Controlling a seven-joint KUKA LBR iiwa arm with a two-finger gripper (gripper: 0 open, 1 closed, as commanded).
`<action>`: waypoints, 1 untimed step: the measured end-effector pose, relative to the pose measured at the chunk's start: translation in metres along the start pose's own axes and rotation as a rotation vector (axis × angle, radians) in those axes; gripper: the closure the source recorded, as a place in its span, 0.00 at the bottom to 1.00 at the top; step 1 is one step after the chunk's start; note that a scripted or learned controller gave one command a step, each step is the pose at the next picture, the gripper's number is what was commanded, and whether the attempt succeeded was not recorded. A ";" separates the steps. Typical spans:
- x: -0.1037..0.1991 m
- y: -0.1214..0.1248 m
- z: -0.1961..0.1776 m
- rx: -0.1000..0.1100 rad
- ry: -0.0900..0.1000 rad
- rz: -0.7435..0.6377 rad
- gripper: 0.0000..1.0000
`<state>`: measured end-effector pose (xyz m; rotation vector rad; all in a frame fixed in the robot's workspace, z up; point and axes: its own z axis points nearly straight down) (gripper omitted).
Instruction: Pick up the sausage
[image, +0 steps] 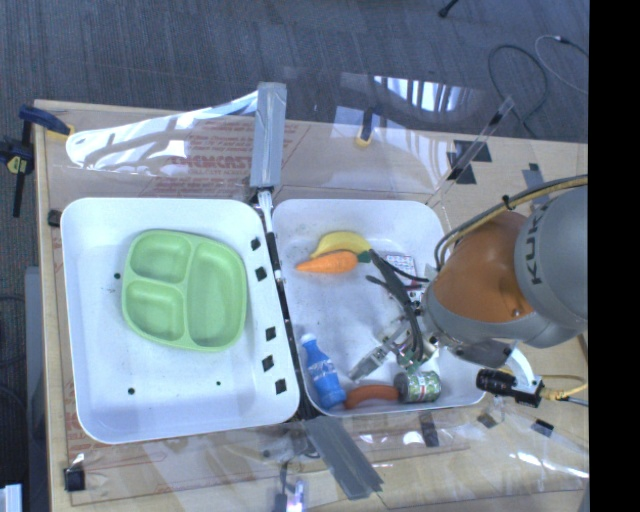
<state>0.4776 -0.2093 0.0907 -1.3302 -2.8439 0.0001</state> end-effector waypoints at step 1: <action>0.000 0.000 0.000 0.000 0.002 -0.077 0.00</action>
